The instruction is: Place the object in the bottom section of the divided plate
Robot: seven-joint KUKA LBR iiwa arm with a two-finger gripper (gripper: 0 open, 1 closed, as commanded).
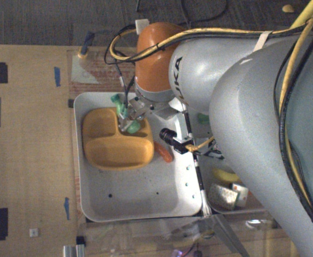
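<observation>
While the arm [242, 90] reaches in from the right, its gripper [128, 123] hangs over the plate's [113, 149] upper-right section, right at a green object [135, 126].

Whether the gripper is spread or pinched together cannot be told, and whether the green object sits in its grasp or merely lies in the section beneath it cannot be told either. A second bit of green [116, 99] shows just above the plate's top edge, beside the wrist. The yellow plate lies in the left bin [145, 197], toward its upper left; its large section faces the bottom of the view. An orange piece [164, 153] lies on the bin floor just right of the plate. The right bin [236, 206] holds a yellow thing [226, 174] and a pale package [228, 194].
</observation>
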